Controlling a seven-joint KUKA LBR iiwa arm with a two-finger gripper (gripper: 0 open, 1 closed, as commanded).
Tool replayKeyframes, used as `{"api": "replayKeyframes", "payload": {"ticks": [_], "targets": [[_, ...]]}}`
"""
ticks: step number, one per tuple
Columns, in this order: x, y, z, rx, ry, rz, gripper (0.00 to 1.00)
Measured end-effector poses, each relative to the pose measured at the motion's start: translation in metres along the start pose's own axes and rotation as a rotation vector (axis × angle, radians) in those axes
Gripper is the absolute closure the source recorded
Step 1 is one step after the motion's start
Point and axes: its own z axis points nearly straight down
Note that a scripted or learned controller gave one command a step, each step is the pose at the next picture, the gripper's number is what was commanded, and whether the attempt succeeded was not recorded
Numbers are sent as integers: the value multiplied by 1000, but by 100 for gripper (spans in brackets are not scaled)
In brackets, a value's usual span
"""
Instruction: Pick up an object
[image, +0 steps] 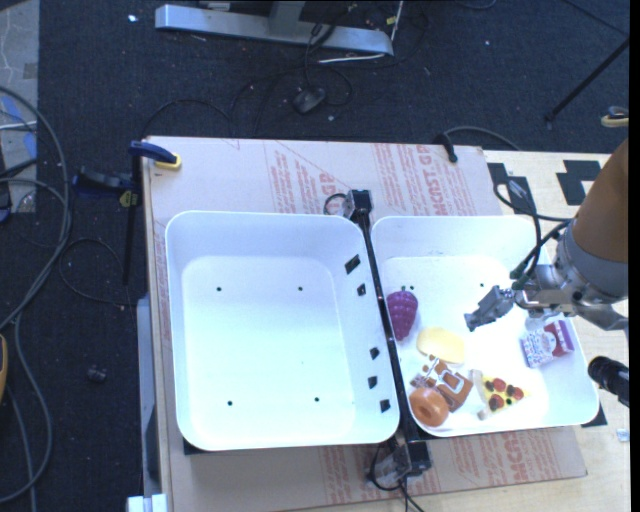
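Reaching in over the right bin (400, 240), the arm (600, 240) carries its gripper (488, 308) above the bin's bare white floor, and from this slanted look down I cannot tell whether it is apart or together; nothing visibly sits in it. No one thing is named by the task, so the choice lies among the cluster at the near side of that bin. Taking the gripper as the landmark: the yellow piece (441, 344) lies just below and to its left, the closest candidate, a rounded flattish shape with its longer side running roughly left to right. The purple grape bunch (402, 312) sits further left at about the same height, close against the divider wall between the two bins, its long axis running up and down in the view. Below the yellow piece lie an orange round fruit (429, 406) touching a brown and white packet (452, 386), with a small card of red and dark dots (503, 392) just beside them. A red and white packet (547, 343) lies to the gripper's right, under the wrist. The left bin (260, 330) holds nothing to reach for. In my judgement the coming move turns on a short shift down and left toward the yellow piece, then a descent; the grapes' nearness to the wall would make them the harder pick.
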Motion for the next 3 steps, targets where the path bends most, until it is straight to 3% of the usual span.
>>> {"api": "replayKeyframes", "payload": {"ticks": [1,2,3], "targets": [[-40,31,-21,-2,-1,2,0],[-27,28,169,9,3,0,0],[-28,72,164,-2,-1,-1,0]]}}
